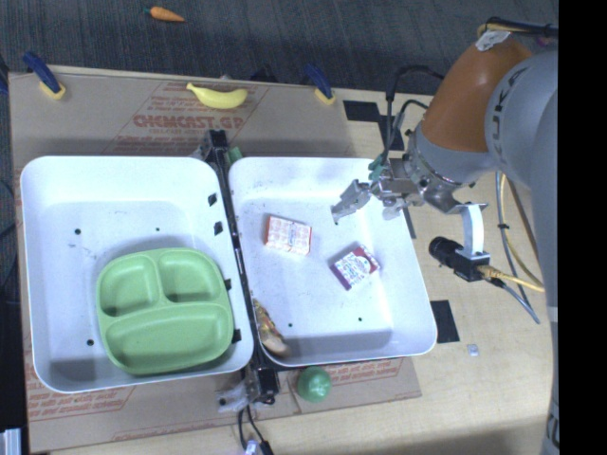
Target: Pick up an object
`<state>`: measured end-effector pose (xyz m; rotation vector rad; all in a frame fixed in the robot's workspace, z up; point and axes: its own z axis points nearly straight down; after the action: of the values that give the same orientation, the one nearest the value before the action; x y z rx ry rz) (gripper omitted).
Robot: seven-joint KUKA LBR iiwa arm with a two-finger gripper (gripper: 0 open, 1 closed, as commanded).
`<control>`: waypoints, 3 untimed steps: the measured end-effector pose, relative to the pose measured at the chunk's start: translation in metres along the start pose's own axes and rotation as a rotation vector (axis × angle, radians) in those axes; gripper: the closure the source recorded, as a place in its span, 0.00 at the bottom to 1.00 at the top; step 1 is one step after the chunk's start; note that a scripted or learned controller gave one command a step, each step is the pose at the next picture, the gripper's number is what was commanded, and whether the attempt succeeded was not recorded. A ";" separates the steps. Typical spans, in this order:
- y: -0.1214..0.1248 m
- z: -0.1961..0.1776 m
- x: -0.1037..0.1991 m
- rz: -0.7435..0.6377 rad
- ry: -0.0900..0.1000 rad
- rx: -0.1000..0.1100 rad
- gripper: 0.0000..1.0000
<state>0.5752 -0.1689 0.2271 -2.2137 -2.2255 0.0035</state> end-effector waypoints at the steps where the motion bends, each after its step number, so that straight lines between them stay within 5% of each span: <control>1: 0.049 0.135 -0.034 -0.002 -0.001 -0.001 0.00; 2: 0.083 0.011 0.013 -0.002 -0.001 -0.006 0.00; 3: 0.081 0.137 0.070 -0.002 0.001 0.003 0.00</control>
<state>0.6555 -0.0988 0.0903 -2.2100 -2.2254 0.0060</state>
